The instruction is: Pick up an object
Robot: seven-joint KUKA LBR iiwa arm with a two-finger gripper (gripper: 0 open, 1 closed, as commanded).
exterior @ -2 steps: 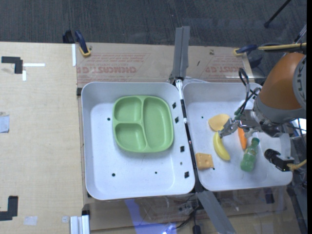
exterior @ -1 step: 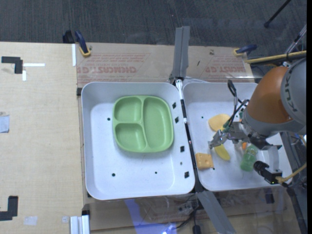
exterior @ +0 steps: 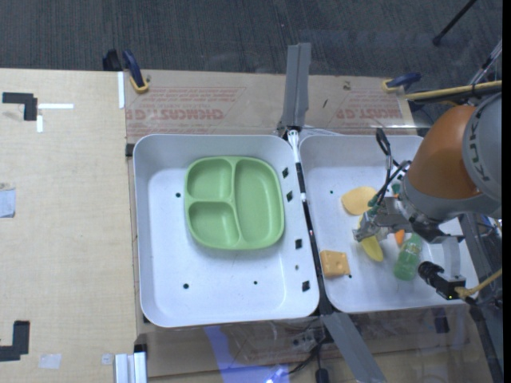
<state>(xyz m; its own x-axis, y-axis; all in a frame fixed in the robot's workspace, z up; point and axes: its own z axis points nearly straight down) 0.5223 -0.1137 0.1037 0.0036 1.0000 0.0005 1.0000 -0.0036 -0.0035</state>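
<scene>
Cam view: gripper (exterior: 372,227) is hanging low in the right bin (exterior: 335,294), w/ the yellow piece (exterior: 372,250) lying just below the tips, long axis running diagonal. Can't tell how the tips are set or if anything's in them. Arm is reaching in from the right, wrist bent down over the green bottle (exterior: 408,259).

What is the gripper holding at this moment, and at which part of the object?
It cannot be told. The gripper is low in the right bin, among a yellow piece, an orange piece and a green bottle, but nothing visibly sits between its fingers.
</scene>
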